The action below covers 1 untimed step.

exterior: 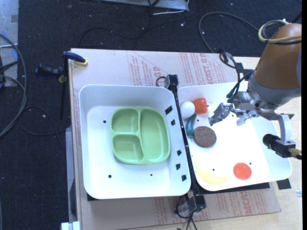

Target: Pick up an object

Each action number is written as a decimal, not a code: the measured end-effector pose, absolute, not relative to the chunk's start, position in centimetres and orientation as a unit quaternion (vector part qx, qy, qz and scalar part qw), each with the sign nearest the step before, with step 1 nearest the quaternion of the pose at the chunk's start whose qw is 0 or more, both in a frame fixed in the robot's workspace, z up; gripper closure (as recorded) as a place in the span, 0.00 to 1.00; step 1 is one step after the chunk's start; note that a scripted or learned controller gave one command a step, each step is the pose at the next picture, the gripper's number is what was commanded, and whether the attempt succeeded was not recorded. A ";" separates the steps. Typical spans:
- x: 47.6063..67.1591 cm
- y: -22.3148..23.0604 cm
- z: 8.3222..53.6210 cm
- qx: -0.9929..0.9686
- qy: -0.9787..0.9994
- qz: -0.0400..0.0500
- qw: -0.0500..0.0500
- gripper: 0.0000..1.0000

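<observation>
- While the arm (276,66) reaches in from the right side, its gripper (221,113) hangs over the right bin (268,169), above the upper middle part of it.
- I cannot tell if the gripper is apart or together, because the dark metal parts are small and blurred; no object is seen between them.
- Just left of the gripper lie an orange-red block (200,105) and a white ball (187,109), which touch each other near the upper left corner of this bin.
- Below the ball a teal object (190,126) lies against the left wall of the bin.
- A brown round disc (205,136) lies beside the teal object and seems to touch it; it is below and a little left of the gripper.
- A yellow banana-shaped object (212,177) lies near the lower edge of the right bin, and a flat red-orange round piece (242,171) lies just to its right.
- The left bin (91,143) holds a light green divided plate (140,135) with three compartments, near its centre.
- Both bins stand side by side on a cardboard sheet (139,66) with red print.
- A blue and yellow clamp (74,58) sits at the upper left corner of the cardboard.
</observation>
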State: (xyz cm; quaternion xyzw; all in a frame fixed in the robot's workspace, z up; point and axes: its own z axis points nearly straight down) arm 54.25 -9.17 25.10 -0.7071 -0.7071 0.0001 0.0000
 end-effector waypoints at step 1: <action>52.5 -11.2 21.9 -0.679 -0.734 0.001 0.001 0.00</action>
